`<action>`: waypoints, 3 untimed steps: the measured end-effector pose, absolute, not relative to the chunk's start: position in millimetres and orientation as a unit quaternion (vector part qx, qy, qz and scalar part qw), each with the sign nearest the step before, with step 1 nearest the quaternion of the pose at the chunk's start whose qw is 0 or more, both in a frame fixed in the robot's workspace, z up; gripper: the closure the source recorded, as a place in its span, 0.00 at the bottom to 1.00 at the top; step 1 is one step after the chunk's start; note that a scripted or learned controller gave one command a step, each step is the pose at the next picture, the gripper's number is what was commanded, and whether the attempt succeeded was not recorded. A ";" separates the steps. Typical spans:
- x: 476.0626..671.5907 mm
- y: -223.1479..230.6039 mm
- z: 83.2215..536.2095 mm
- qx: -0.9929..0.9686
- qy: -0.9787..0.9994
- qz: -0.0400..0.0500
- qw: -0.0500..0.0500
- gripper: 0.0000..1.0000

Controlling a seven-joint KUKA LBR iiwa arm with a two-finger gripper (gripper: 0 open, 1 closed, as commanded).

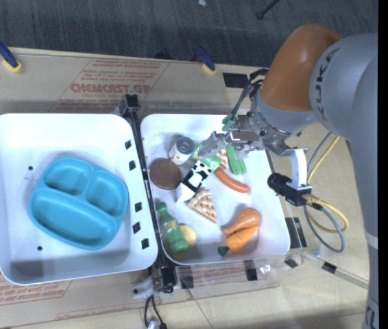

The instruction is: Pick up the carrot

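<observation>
Here the carrot (242,227) lies at the lower right of the right bin (154,130), apart from the jaws (211,157), which hover higher up over the sausage (231,181) and waffle (203,205); whether they are spread I cannot tell.
</observation>
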State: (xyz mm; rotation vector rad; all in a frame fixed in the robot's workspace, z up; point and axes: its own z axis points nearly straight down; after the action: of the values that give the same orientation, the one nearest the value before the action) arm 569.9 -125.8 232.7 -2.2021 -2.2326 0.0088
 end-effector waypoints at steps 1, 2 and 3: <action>508.7 -174.2 182.8 -0.595 -0.803 0.003 0.003 0.00; 476.6 -192.9 91.9 -0.451 -0.893 0.001 0.002 0.00; 478.0 -209.6 93.1 -0.359 -0.933 0.001 -0.002 0.00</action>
State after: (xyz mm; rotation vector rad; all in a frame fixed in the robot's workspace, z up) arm 478.0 -209.6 93.1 -1.1282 -2.9357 0.0027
